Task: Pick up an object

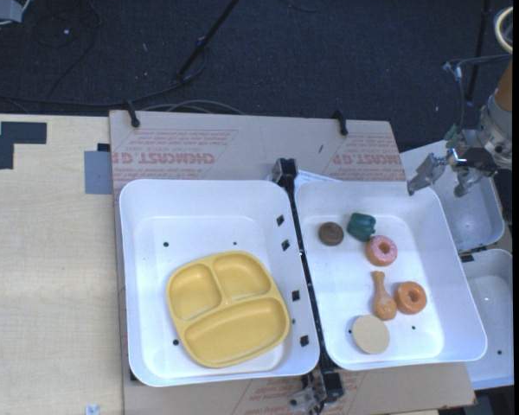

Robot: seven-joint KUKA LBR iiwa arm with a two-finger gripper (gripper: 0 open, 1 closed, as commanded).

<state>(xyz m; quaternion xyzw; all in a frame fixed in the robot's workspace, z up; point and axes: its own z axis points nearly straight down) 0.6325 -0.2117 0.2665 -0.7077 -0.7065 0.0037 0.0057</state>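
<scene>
Two white bins sit side by side on the bench. The right bin holds a pink doughnut, an orange doughnut and other small items. The jaws hang apart, clamped on nothing, past its far right corner.

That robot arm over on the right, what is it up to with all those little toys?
The gripper hangs above the top right corner of the right bin, with its fingers spread and nothing between them. No object has been picked up yet. In that bin lie a brown disc, a green piece, a pink doughnut, an orange doughnut, a tan pin and a cream disc. The left bin holds a yellow divided tray.
</scene>
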